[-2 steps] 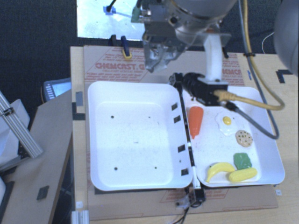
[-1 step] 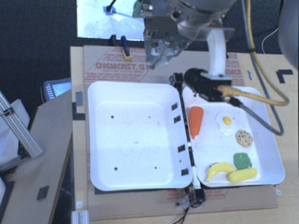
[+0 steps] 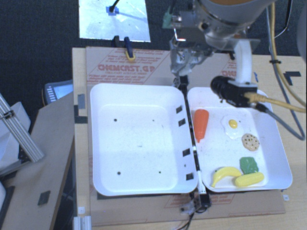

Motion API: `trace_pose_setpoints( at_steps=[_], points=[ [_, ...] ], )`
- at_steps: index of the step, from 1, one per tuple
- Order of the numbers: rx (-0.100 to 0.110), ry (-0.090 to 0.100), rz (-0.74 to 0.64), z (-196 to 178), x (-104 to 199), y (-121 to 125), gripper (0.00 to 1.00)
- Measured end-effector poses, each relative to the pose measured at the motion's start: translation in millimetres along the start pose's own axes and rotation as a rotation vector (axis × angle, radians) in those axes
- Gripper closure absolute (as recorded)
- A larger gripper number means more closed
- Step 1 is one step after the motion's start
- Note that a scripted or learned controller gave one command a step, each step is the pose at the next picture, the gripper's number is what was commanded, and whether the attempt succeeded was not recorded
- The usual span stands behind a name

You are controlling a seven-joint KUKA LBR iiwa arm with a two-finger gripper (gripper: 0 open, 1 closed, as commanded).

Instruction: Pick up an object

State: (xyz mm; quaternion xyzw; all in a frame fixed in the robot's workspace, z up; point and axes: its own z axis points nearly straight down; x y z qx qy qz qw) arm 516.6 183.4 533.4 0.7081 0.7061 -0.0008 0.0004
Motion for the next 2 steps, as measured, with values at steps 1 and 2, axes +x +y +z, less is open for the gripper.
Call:
trace_pose_setpoints(
  at_steps=[1,2],
  points=[
    [-0.002,0.002,-0.005,-1.6,2.4,-0.7,0.00],
    [-0.001,0.003,-0.009,-1.5,34.7,-17.1,0.00]
  ],
)
